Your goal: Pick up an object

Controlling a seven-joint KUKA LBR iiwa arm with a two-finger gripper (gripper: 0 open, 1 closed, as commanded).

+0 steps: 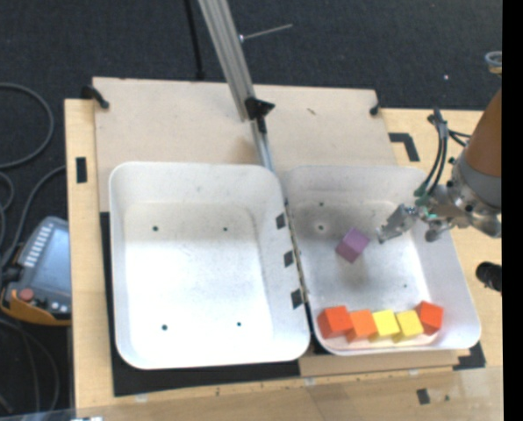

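Along the right bin's (pixel 437 274) near rim, five blocks sit in a touching row: orange (pixel 334 320), orange (pixel 362 324), yellow (pixel 385 323), yellow (pixel 408 322), orange (pixel 430 316). Bare floor surrounds the purple block (pixel 352 245), small and tilted, alone near the bin's middle. Just right of it hangs the gripper (pixel 412 224), fingers slightly apart, nothing between them. Across the divide, the left bin (pixel 200 261) offers open room.

1 fixed camera above the bench (pixel 200 125), slanted down over both bins (pixel 121 235).
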